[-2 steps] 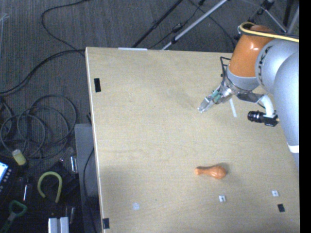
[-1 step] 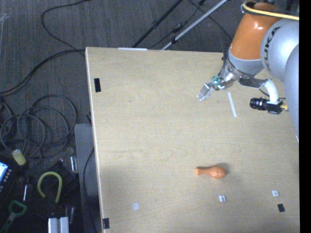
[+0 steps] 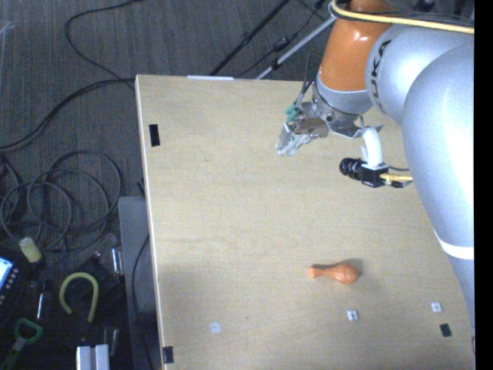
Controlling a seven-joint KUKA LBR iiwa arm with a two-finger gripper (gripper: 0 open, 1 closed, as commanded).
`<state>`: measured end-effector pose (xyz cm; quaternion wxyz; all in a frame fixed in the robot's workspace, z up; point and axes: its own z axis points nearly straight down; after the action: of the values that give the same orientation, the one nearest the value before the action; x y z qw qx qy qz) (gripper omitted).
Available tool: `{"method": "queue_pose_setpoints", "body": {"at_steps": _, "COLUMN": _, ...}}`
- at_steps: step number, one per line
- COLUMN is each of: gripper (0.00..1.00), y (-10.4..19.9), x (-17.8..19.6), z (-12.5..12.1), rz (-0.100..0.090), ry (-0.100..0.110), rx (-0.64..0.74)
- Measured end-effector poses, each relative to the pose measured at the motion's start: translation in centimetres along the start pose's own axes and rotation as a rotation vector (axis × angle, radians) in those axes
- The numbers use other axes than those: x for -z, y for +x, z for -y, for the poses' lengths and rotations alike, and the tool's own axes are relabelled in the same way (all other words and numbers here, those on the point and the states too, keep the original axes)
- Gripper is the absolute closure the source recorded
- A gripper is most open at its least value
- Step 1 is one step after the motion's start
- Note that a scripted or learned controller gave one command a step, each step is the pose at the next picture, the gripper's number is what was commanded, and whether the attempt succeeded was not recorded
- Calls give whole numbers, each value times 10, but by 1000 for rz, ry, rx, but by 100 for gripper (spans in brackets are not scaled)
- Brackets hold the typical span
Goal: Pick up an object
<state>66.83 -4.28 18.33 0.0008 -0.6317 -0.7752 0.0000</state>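
Note:
An orange, gourd-shaped object [image 3: 337, 272] lies on its side on the pale wooden board [image 3: 231, 222], toward the front right. My gripper [image 3: 295, 139] hangs over the back middle of the board, well behind the orange object and apart from it. It points down and to the left below the orange wrist band [image 3: 350, 48]. Nothing shows in it. The grey arm fills the right side of the view.
A black connector with a yellow lead [image 3: 368, 172] juts from the wrist. Small black and white markers [image 3: 352, 314] dot the board. Left of the board's edge the floor holds cables [image 3: 62, 199], a green hook [image 3: 77, 291] and other gear.

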Motion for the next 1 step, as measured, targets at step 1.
{"method": "queue_pose_setpoints", "body": {"at_steps": 1, "gripper": 100, "y": -62, "x": 148, "z": 45, "rz": 5, "ry": 0, "rx": -321}}
